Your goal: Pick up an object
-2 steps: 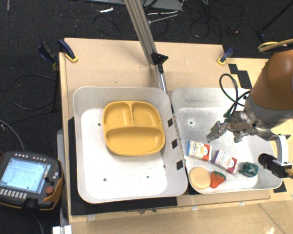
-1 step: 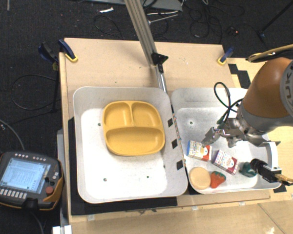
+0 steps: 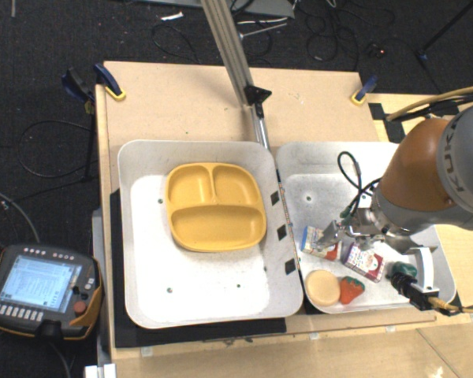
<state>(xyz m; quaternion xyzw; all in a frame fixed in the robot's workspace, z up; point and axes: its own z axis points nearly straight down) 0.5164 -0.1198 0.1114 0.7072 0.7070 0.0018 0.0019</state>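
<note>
A small carton (image 3: 318,241) with white, red and blue print is seen lying in the right bin (image 3: 315,181), near its front left part, with the gripper (image 3: 337,233) lowered directly over its right end; whether the carton is gripped or merely touched cannot be told. Just right of it a second carton (image 3: 363,263) with a dark red label is found, and in front of these a round tan disc (image 3: 323,287) and a red strawberry-like toy (image 3: 351,290) are placed side by side. A yellow divided plate (image 3: 216,206) is set in the left bin (image 3: 142,235).
</note>
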